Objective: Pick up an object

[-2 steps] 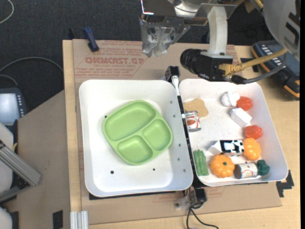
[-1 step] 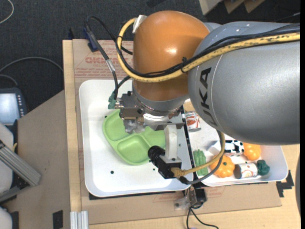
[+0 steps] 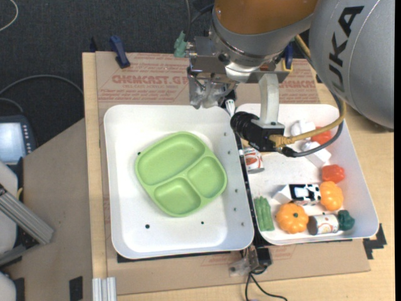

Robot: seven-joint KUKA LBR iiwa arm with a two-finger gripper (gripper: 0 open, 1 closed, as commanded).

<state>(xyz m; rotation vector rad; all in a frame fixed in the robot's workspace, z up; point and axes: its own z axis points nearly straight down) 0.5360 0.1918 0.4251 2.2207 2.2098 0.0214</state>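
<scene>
Bright, even overhead light, sharp centre

The left bin (image 3: 119, 187) shows slight white glare and faint soft shadows; the arm (image 3: 351, 36) above it looms large and slightly blurred.

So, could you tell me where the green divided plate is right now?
The green divided plate lies in the left bin, near its centre, left of the toy-filled right bin.

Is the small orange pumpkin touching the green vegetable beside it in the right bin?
Apart. The camera view shows a thin strip of white bin floor between the orange pumpkin and the green vegetable, which lies to its left.
</scene>
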